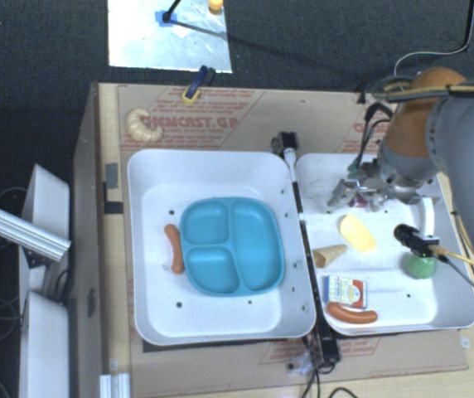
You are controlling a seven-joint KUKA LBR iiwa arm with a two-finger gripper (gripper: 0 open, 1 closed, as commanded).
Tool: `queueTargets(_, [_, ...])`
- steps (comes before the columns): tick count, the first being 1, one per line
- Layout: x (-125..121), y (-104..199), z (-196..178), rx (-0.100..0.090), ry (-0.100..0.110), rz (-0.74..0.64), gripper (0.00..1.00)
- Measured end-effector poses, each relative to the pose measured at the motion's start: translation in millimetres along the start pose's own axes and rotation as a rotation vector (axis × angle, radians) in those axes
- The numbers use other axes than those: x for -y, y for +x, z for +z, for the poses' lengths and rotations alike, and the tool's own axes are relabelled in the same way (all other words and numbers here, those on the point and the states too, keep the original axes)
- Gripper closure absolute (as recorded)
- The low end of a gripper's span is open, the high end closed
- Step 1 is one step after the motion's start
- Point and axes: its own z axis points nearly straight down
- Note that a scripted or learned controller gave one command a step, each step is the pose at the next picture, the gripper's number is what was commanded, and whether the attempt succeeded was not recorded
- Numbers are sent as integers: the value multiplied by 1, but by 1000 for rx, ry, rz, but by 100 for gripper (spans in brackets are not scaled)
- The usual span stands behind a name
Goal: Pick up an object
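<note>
Right bin [403, 307], near end: a red sausage [352, 313] lies close to the near wall, and a small printed carton [345, 289] sits just beyond it.

Right bin, middle: a tan wedge [330, 255] lies by the left wall. A yellow piece [357, 233] lies just to its right and a little farther back. A green round item [420, 266] sits towards the right wall, well apart from both.

Right bin, far part: the gripper [351, 194] hangs over bare floor, just beyond the yellow piece. Nothing is seen in its grasp. Whether the pincer is released or clenched cannot be told from this angle.

Left bin [154, 305]: a blue divided plate [230, 245] fills the centre, with an orange sausage [175, 249] lying along its left side.

Assessment: nothing has been picked yet. The yellow piece is the closest candidate and has clear floor on its far and right sides.

Recommendation:
- Bring the gripper a short way nearward until it is centred over the yellow piece.
- Set the pincer across the narrower width of the piece.
- Descend straight down, keeping off the wedge at its near-left.
- Confirm a firm hold before lifting. The rounded surface may slip out of a hold taken off centre.
</note>
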Motion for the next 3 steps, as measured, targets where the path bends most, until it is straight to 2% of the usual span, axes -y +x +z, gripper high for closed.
queueTargets(1, [-20,0,5,4,46,13,0])
queueTargets(2, [-31,-13,2,8,-15,1,0])
queueTargets(3, [-33,-59,-55,9,-26,-3,0])
